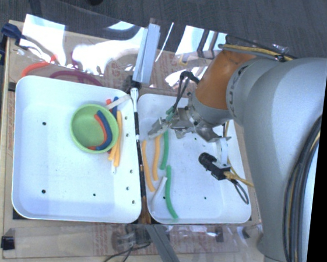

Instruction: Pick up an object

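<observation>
Bins, two of them, white and flat, sit side by side on the bench [69, 234]. The left bin [39, 190] holds a green bowl [87, 129]. Inside the bowl, on its right side, lie a red strip [101, 127] and a blue strip [110, 128]. Orange sticks [116, 151] lie just beside the bowl, close to the bin's right wall.

The right bin [225, 206] holds long thin things near its left side. A long green strip [170, 194] runs from the middle toward the near edge. A short green strip [165, 150] lies above it. Yellow sticks [154, 156] lie just left of the green ones, next to the wall between the two bins.

The grey arm [271, 110] comes in from the right, with its orange band [213, 83] over the far side of the right bin. The claw [161, 126] is low over the far left corner of the right bin, by the top ends of the short green strip and the yellow sticks. It looks small and dark, so I cannot tell if it is squeezed tight or spread wide. I cannot tell if it touches any strip either.
</observation>
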`<state>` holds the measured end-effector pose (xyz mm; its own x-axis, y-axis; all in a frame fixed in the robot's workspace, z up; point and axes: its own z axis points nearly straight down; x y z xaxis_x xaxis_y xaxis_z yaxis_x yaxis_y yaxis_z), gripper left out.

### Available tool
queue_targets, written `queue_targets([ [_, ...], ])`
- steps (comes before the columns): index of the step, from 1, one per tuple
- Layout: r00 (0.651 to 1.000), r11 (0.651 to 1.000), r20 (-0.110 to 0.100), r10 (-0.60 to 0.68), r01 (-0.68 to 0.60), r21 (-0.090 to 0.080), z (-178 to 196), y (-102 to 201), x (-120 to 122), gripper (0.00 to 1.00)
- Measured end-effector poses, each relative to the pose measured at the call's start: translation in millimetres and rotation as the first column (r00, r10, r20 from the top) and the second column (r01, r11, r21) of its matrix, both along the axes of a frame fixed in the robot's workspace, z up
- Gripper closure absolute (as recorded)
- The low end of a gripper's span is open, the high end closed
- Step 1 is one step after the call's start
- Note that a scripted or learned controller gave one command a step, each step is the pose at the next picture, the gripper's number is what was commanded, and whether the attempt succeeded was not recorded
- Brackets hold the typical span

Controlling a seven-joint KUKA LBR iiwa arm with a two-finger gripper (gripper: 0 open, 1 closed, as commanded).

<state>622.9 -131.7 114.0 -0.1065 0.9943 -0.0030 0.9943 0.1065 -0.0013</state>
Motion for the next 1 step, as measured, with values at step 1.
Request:
queue_targets([
  [1,0.999,0.999,0.004,0.040,-0.040,0.006,-19.8,12.3,1.6,0.00],
])
